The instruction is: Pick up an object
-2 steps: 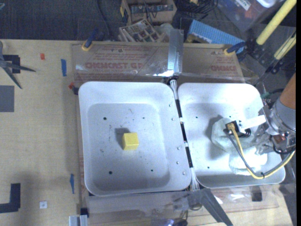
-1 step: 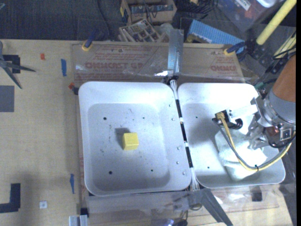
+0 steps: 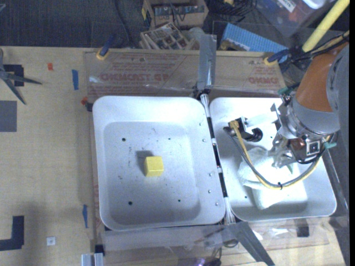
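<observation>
Overhead: arm poised over the right bin (image 3: 327,204), yellow block (image 3: 154,165) in the left bin (image 3: 111,115).
Block lies near the left bin's centre, well apart from the gripper (image 3: 280,158), which hangs at 3 o'clock over a pale crumpled object (image 3: 260,190); whether it grips anything cannot be told. A yellow cable (image 3: 252,170) loops beside it.

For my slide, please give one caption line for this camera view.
KUKA arm reaching over the right bin, while a yellow block lies in the left bin.
</observation>
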